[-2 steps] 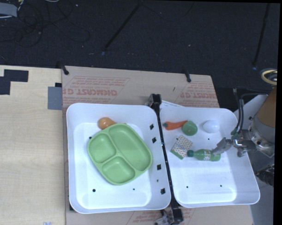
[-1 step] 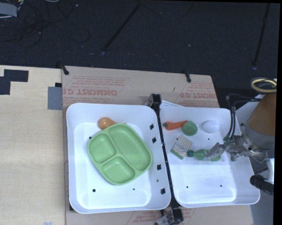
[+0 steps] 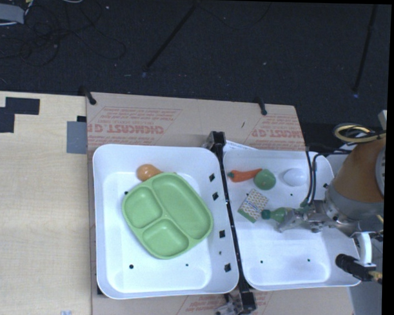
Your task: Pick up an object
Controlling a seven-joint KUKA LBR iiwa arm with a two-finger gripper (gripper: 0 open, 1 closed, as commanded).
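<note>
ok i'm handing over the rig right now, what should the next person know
Pincer: low in the right bin, at a small green object; grip cannot be judged.
Right bin also holds a carrot, green ball, white egg and patterned card.
Left bin: green divided plate, orange ball.
Done: nothing lifted.
Left: grasp and raise one object.

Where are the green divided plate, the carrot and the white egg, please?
green divided plate (image 3: 167, 214): camera view, the ridge between its compartments.
carrot (image 3: 246, 175): camera view, middle of its orange body.
white egg (image 3: 294, 176): camera view, its top.
</note>
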